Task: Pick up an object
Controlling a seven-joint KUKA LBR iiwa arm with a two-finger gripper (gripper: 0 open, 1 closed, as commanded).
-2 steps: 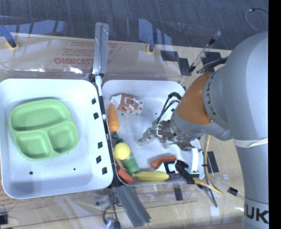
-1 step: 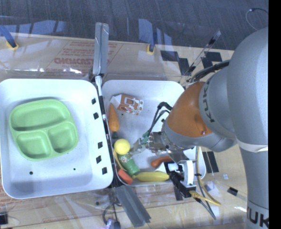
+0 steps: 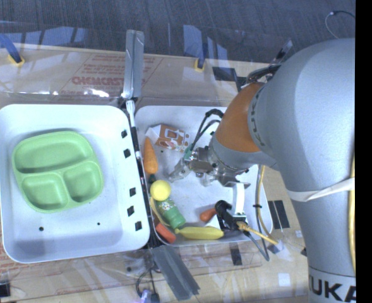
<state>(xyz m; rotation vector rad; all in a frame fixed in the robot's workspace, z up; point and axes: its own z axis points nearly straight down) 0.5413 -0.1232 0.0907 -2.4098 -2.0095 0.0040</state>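
At the near edge of the right bin (image 3: 187,199) a yellow banana (image 3: 201,233) is seen lying lengthwise along the wall, with a red rounded piece (image 3: 165,233) just beside its left end, partly tucked under the bin's corner and hard to identify. A green bottle-shaped toy (image 3: 172,217) is laid at a slant just above them, and a small orange piece (image 3: 208,215) is set near the banana's right half, its far end hidden. A yellow ball (image 3: 160,190) is found touching the top of the green toy, close to the bin's left wall. Farther in, the gripper (image 3: 197,166) is held low over the bare white middle of the right bin, near the ball and apart from it; nothing is seen held in it, and whether the jaws are spread or pressed together cannot be told, since they are blurred against the white floor and covered by the wrist. An orange carrot (image 3: 150,156) is laid upright along the left wall, and a white packet with orange print (image 3: 172,137) is placed beyond it, its right edge masked by cables. In the left bin (image 3: 59,245) a green divided plate (image 3: 58,169) is laid flat. The worktop (image 3: 78,274) beyond is covered by a clear sheet.
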